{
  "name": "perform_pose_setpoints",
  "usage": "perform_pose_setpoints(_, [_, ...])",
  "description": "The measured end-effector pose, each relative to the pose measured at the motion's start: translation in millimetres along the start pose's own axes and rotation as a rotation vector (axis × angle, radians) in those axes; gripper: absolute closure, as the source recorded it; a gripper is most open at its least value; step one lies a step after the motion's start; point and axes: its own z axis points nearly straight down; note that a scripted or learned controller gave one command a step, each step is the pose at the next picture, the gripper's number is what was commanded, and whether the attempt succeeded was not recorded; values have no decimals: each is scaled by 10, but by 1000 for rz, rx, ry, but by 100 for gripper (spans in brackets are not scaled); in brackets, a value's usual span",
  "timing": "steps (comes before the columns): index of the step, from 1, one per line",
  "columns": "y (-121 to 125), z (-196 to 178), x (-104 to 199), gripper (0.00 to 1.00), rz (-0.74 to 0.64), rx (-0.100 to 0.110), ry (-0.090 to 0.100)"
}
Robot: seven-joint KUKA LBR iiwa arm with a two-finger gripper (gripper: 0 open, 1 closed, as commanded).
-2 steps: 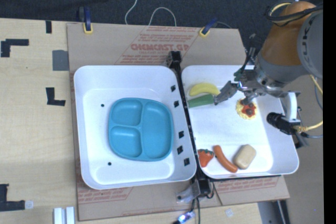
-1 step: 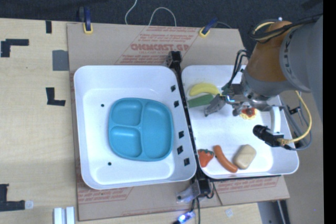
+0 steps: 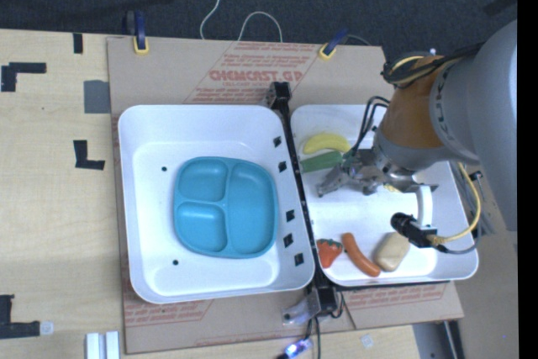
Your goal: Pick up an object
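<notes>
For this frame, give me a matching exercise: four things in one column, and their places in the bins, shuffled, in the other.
Things:
1. blue plate
2. yellow banana
3. orange carrot
4. tool

Places:
a. right bin, far edge
b. right bin, near edge
c. left bin, middle
d. right bin, just below the green piece

Pairs: 1-c, 2-a, 3-b, 4-d

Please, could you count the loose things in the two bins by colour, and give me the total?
Blue: 1, the plate in the left bin
Yellow: 1
Green: 1
Red: 1
Orange: 1
Beige: 1
Total: 6, five of them in the right bin
</notes>
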Motion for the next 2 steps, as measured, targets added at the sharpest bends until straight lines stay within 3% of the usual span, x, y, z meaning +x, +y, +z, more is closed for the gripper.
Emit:
perform_pose_setpoints(1, [10,-133,0,100,-1,-2,0])
perform_pose_setpoints(2, [77,-571,-2,100,0,-3,2])
